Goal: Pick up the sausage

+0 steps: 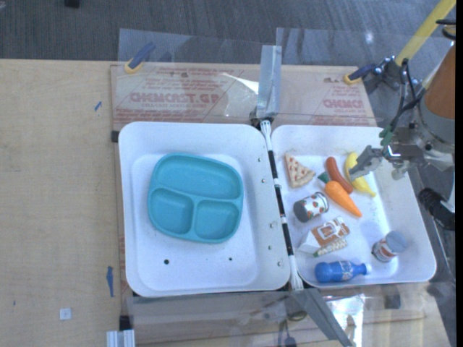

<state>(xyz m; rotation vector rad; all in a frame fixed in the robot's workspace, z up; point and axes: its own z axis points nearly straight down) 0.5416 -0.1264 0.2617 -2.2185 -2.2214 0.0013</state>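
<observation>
Evidently the gripper (365,161) hovers just right of the sausage (337,173), over the banana (359,176), presumably lining up; whether it is wide or narrow, I cannot tell.

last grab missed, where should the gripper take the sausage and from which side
Probably at the upper half of the sausage, coming straight down from above. It lies flat and slanted in the right bin, and its lower end touches the carrot. The banana sits close on its right, so the fingers likely fit best across its narrow width.
</observation>
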